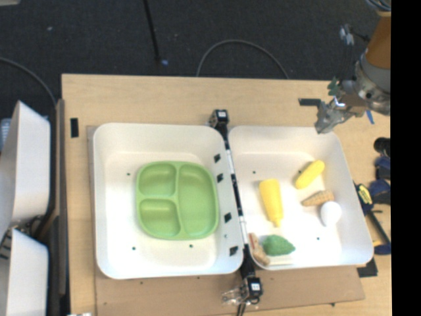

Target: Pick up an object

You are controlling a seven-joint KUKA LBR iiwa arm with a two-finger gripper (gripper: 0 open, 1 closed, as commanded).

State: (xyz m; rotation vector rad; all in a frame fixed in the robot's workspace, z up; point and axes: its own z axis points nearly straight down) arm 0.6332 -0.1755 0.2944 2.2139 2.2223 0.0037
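The gripper point(325, 120) hovered at the right bin's point(342, 252) one-o'clock corner; whether it was open or closed could not be told. In that bin lay a smooth yellow bottle point(271, 201) near centre, a yellow corn cob point(310, 174) at two o'clock of it, and a white egg point(330, 212) at four.

The arm point(375, 58) is cut off at the right edge.
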